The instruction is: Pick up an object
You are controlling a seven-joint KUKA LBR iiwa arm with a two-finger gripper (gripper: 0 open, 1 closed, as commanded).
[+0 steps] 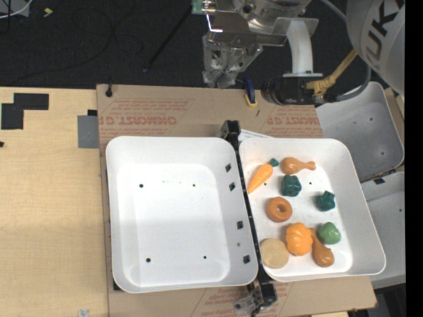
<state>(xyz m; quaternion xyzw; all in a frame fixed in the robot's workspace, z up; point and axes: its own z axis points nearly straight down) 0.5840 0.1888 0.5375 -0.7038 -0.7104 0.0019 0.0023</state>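
The right bin point(357, 177) holds several toy foods. An orange carrot point(260, 177) lies near its left wall, with a tan drumstick point(297, 166) and a dark teal piece point(291, 185) beside it. Further forward sit a brown donut point(279, 209), an orange pumpkin point(299, 238), a green pepper point(328, 233), a beige round piece point(273, 253), a brown piece point(323, 255) and a small teal piece point(324, 201). My gripper point(221, 71) hangs high beyond the far edge of the bins, well away from all the objects, with nothing seen in it.
The left bin point(119, 177) stands beside the right one, joined by a black divider point(238, 197). Both rest on a cardboard sheet point(152, 114). A grey plate point(370, 124) lies to the right, and cables hang near the arm at the top right.
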